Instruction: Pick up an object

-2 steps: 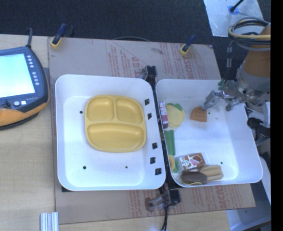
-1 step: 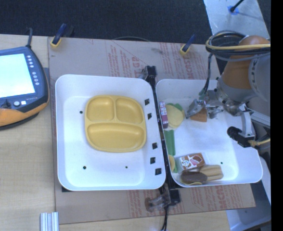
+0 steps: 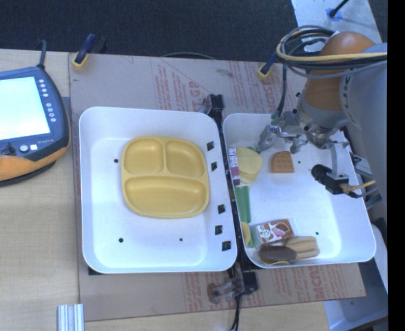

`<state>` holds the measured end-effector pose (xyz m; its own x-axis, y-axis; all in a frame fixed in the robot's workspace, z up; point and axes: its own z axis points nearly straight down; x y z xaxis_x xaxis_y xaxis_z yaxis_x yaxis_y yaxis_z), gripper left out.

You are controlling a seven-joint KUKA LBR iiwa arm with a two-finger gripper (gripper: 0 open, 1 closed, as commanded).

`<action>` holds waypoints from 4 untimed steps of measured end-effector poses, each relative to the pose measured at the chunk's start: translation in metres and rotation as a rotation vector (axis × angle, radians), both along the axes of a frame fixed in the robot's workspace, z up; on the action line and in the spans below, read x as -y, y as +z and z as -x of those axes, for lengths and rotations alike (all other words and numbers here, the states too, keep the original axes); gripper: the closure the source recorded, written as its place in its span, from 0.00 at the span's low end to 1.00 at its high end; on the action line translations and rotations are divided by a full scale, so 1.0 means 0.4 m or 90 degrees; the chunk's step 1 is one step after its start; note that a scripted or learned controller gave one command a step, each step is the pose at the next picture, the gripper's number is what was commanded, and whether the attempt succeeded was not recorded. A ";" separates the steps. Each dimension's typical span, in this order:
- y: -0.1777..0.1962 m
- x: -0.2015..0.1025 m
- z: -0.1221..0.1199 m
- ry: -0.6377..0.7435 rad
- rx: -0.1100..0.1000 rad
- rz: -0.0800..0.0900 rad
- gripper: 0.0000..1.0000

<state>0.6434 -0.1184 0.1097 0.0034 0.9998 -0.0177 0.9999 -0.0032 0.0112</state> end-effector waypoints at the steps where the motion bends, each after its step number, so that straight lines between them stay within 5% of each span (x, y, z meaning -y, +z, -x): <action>1: -0.045 0.119 0.075 0.001 -0.011 -0.009 0.00; 2: -0.001 0.201 0.113 0.002 -0.009 -0.011 0.00; 3: -0.046 0.070 0.079 0.008 -0.011 -0.013 0.00; 4: -0.037 -0.038 -0.040 0.005 -0.003 -0.006 0.00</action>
